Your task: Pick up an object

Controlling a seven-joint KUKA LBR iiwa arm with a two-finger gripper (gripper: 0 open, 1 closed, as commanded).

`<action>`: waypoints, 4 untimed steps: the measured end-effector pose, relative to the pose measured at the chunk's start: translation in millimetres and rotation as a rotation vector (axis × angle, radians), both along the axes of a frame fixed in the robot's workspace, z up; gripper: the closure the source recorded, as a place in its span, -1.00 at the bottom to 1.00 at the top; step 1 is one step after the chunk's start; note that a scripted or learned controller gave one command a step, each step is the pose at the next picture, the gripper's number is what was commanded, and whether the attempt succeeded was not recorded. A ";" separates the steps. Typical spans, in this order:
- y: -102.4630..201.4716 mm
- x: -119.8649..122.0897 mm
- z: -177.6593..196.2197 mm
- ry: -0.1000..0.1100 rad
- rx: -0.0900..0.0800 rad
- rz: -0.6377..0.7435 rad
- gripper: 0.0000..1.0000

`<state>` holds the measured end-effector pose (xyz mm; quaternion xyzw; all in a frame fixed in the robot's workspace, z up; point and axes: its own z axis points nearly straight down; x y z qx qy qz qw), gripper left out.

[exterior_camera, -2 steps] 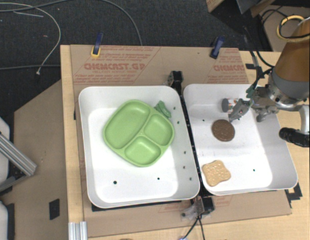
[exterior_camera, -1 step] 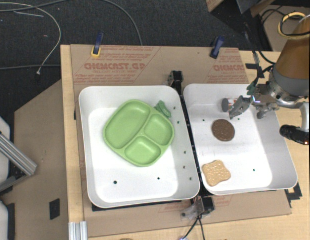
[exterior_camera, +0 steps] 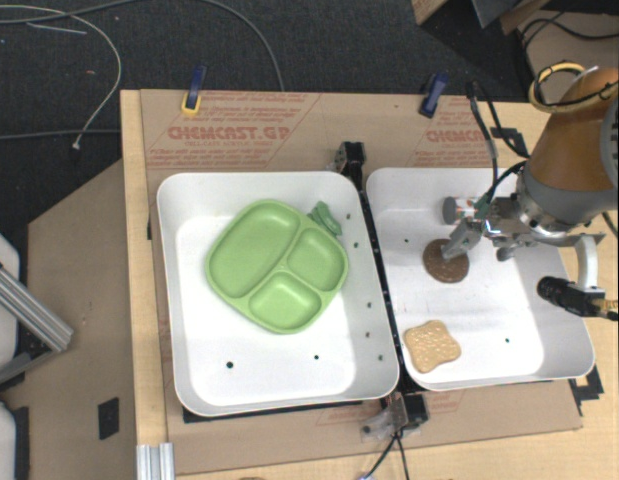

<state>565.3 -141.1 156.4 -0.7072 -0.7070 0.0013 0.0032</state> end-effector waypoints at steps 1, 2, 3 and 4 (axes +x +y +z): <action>-0.8 -1.0 -59.5 -0.005 -0.001 0.000 -1.00; -0.3 -1.0 -71.9 -0.003 -0.001 0.000 -1.00; -0.2 -0.1 -60.1 -0.006 -0.001 0.000 1.00; 2.5 -1.2 -16.6 -0.010 -0.003 0.001 1.00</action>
